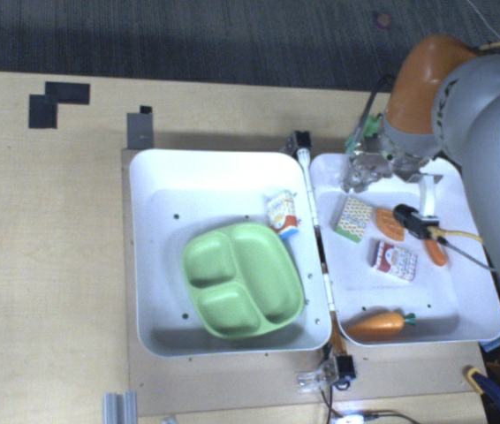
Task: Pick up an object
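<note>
The checkered packet [352, 218] lies tilted in the right bin [475, 325], just below the gripper [357, 180], nearer the green plate [243, 279]. Whether anything is grasped, I cannot tell.

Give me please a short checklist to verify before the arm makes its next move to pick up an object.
1. Gripper is over the right bin: ok.
2. Object near the gripper: patterned packet lies just below it: ok.
3. Packet free of neighbours: ok, lies apart from the orange piece.
4. Gripper already holding something: cannot tell.
5. Left bin items, green tray and small carton, out of the way: ok.
</note>
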You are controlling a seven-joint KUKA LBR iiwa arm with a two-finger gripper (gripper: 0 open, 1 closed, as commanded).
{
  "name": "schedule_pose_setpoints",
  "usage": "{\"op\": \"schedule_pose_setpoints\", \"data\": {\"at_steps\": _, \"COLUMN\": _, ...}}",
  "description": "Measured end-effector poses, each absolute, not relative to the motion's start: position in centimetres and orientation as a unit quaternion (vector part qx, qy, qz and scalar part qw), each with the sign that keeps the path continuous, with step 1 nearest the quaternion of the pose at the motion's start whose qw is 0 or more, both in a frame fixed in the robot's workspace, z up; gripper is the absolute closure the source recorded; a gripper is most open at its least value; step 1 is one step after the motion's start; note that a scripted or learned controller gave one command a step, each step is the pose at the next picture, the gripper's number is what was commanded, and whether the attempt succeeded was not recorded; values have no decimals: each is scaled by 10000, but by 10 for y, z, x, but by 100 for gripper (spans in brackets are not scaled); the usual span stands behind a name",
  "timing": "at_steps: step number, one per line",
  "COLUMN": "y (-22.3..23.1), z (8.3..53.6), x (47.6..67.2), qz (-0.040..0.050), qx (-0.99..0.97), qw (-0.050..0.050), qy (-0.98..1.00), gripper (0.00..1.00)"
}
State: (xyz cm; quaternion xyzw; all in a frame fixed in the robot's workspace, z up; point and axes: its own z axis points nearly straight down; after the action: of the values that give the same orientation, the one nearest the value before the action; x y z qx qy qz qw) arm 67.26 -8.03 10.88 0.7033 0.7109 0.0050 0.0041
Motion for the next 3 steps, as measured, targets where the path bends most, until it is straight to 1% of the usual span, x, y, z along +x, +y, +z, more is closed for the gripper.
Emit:
{"op": "schedule_pose_setpoints", "data": {"at_steps": 1, "y": -166, "z": 92, "x": 669, "qz": 7, "qx": 7062, "qw": 21, "qy": 7081, "gripper": 100}}
{"op": "schedule_pose_setpoints", "data": {"at_steps": 2, "y": -165, "z": 92, "x": 670, "qz": 14, "qx": 7058, "qw": 20, "qy": 7085, "gripper": 0}}
{"op": "schedule_pose_setpoints", "data": {"at_steps": 3, "y": -107, "z": 85, "x": 670, "qz": 17, "qx": 7054, "qw": 8, "qy": 7089, "gripper": 0}}
